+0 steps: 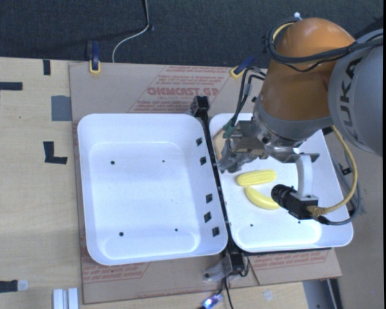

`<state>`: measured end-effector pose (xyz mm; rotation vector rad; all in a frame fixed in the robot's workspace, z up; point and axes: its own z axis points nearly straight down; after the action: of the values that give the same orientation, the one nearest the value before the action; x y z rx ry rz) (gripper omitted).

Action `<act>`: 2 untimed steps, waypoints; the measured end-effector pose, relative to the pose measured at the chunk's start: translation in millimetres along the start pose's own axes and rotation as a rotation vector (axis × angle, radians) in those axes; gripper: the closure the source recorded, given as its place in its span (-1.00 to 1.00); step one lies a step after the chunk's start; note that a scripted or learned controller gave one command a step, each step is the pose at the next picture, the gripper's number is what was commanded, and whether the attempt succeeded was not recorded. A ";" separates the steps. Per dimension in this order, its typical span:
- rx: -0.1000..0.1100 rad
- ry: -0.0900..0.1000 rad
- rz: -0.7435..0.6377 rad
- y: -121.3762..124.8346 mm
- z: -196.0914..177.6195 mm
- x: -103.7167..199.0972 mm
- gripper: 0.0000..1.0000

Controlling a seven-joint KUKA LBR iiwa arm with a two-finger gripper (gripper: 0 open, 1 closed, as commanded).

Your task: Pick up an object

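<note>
Gripper [230, 154] hangs low at the right bin's [321, 237] left edge, its grip unreadable; yellow corn [257, 177] and banana [262, 199] lie just right; centre over one before descending.

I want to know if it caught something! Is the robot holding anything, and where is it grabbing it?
Cannot be told. The gripper is low in the right bin, beside the yellow corn cob and banana, which lie on the bin floor.
</note>
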<state>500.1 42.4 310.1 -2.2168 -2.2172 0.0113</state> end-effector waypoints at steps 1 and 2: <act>-0.019 0.001 -0.004 68.6 -85.7 25.3 1.00; -0.007 0.003 -0.010 -9.2 -97.1 82.5 1.00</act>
<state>491.7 125.0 407.2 -2.2082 -2.2301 0.0002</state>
